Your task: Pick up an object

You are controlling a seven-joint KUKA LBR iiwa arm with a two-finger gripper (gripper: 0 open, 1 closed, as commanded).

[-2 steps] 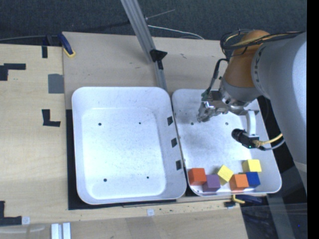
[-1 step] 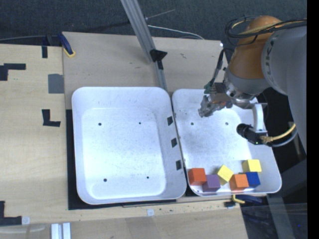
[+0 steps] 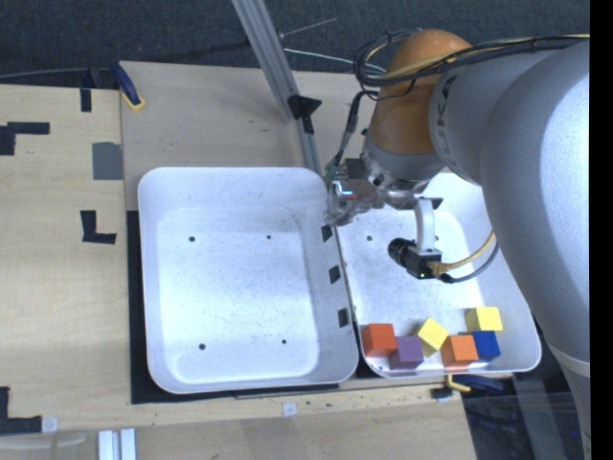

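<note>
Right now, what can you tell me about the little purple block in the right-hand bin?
The purple block is a small, plain cube with a matte surface, perhaps painted wood or foam. It sits flat on the floor of the right bin, close to the near rim. An orange block sits against its left side as seen here, and a tilted yellow block lies just behind it, touching or nearly so. The gripper is far off, by the rim between the bins.
</note>
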